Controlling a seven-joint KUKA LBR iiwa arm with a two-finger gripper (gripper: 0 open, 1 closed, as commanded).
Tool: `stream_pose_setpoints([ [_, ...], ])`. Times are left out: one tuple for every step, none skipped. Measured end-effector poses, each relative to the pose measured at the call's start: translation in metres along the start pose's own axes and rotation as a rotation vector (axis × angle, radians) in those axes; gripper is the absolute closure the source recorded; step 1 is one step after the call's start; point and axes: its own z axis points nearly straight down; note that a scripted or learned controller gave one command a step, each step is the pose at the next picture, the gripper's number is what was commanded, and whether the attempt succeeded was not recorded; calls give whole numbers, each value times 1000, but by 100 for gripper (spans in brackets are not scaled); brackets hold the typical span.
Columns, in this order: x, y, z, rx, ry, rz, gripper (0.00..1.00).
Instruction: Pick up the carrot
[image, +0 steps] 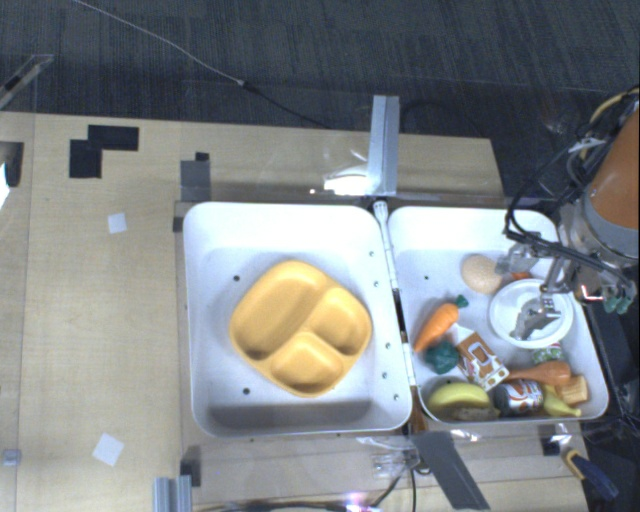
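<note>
We see the carrot (438, 324) lying in the right bin (440, 235), close to the divider between the two bins, tilted with its orange tip toward the lower left and its green top toward the upper right. Just below it sits a dark green piece (438, 356), and beside that a small printed box (480, 362). Along the bin's near wall lie a banana (458, 397), a dark can (517, 397) and a second, longer orange vegetable (540, 374) — all crowded together. A pale egg-shaped item (482, 272) rests further back, touching the rim of a small white bowl (505, 322). The gripper (537, 319) hangs over that bowl, well apart from the carrot, and nothing shows between its fingers; how wide they stand we cannot tell from this angle. The arm (612, 190) comes in from the right, its orange band visible above the wrist, with black cables looping around it. In the left bin (215, 300) rests a yellow divided plate (300, 327) — three compartments, set near the middle.
</note>
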Motion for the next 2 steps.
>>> stream_pose_setpoints([
  [5,33,159,-5,9,-202,0],
  [13,35,178,1,-7,45,0],
])
